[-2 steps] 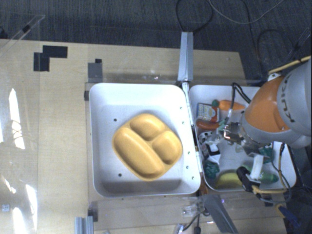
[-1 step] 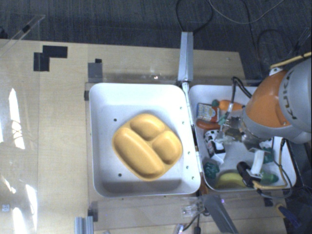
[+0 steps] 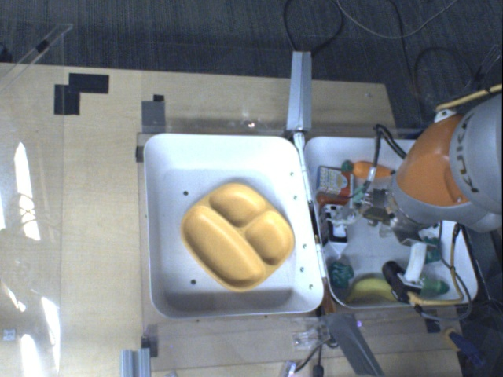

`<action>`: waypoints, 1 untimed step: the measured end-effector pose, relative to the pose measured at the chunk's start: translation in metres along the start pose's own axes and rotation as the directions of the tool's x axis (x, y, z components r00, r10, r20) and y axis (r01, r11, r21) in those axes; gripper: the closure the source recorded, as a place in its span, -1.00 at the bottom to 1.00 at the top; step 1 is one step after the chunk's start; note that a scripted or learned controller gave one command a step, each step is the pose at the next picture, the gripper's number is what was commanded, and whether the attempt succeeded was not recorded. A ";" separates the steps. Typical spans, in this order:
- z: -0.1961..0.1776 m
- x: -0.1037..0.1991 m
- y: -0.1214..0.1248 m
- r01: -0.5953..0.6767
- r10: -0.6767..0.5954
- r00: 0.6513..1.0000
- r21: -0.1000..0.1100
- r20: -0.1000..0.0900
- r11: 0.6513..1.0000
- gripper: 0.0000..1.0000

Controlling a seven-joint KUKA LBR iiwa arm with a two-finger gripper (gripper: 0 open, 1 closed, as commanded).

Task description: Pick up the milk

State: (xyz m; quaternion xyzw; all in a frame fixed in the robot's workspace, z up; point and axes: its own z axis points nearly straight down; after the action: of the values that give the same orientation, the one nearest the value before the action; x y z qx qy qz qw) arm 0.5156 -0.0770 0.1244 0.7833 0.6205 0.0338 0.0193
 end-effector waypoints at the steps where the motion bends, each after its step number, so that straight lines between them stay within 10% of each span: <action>1: 0.016 -0.001 -0.007 -0.316 0.316 0.949 0.017 0.010 0.949 -1.00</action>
State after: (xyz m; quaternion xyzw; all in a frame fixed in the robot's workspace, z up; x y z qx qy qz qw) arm 0.5104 -0.0758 0.1083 0.8727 0.4874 0.0282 0.0088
